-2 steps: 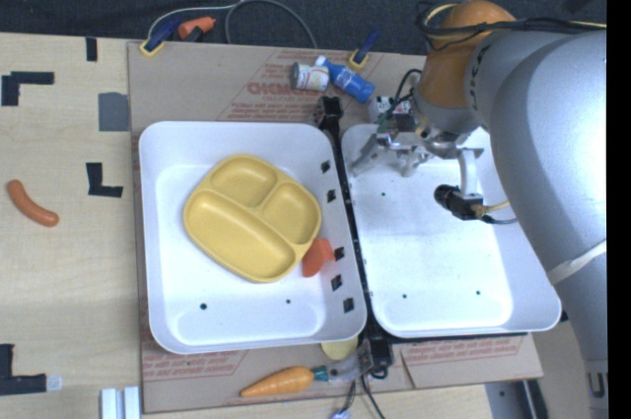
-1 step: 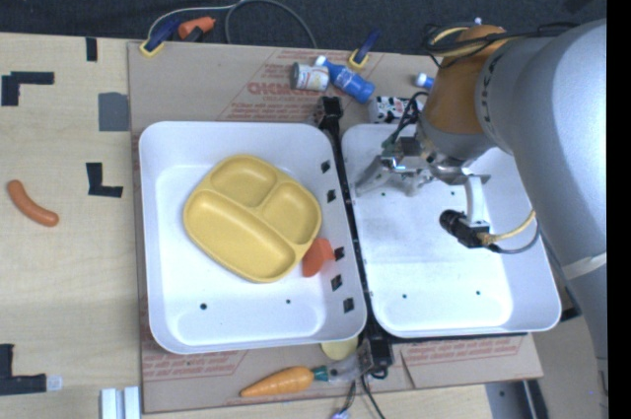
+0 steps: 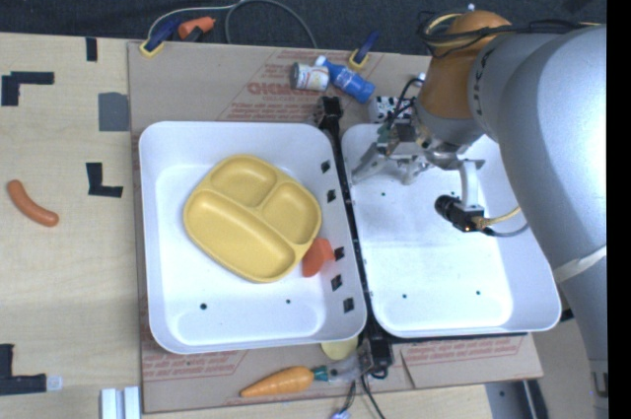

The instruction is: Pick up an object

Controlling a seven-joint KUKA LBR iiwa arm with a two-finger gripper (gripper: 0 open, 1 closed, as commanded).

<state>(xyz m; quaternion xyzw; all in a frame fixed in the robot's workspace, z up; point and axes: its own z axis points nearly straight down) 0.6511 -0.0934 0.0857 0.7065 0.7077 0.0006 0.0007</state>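
Yellow glossy three-compartment plate [image 3: 253,216] in left bin [image 3: 158,210], orange lump [image 3: 316,257] alongside; fingers [image 3: 386,161] state unclear.

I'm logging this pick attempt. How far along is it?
Nothing looks picked yet. The yellow divided plastic plate and the small orange-red piece beside it lie in the left white bin. In hand: the pincer sits at the top of the right white bin, with nothing seen between its fingers. Left: grasp and lift an object.
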